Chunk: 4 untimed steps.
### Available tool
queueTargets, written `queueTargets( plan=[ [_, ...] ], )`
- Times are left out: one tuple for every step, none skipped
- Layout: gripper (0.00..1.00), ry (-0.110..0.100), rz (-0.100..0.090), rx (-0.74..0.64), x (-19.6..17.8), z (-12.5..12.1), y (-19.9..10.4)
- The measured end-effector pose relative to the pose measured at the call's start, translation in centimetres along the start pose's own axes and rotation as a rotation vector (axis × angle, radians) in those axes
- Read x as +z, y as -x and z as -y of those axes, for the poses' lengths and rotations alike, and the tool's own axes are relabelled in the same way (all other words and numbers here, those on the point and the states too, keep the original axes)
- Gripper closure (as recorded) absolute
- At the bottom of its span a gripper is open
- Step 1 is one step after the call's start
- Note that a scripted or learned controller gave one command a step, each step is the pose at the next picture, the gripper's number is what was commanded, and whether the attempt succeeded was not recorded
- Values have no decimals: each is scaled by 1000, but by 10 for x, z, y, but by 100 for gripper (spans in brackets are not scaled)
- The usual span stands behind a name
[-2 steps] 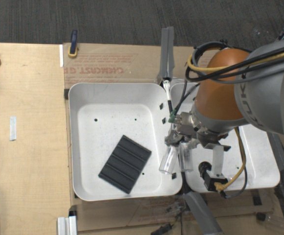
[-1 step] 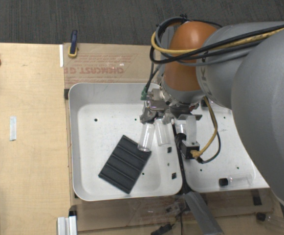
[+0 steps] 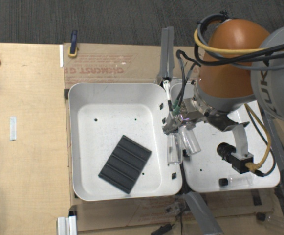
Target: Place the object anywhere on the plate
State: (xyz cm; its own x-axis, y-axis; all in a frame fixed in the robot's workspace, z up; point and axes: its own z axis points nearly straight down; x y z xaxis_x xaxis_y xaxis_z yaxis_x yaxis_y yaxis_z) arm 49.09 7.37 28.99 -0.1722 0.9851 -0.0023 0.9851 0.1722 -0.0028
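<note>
The two clear fingers (image 3: 173, 153) of the gripper (image 3: 182, 152) stand apart with nothing between them, over the seam where the left bin (image 3: 75, 141) meets the right bin (image 3: 205, 173). The black ribbed slab (image 3: 125, 163) lies flat and askew on the left bin's floor, at about 8 o'clock from the gripper and well apart from it. At 2 o'clock the grey arm (image 3: 281, 77) shows the letters "KU". The cardboard (image 3: 102, 65) at the left bin's 12 o'clock bears red print, turned about, that seems to read "CHEMCAST".
</note>
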Motion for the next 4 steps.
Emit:
queueTargets(
  plan=[
    [100,-2,-1,-282,38,2,-58],
    [100,1,1,-457,-36,-73,-65],
    [100,3,2,-735,-122,-126,-98],
    [100,4,1,-949,-142,-179,-120]
  ],
)
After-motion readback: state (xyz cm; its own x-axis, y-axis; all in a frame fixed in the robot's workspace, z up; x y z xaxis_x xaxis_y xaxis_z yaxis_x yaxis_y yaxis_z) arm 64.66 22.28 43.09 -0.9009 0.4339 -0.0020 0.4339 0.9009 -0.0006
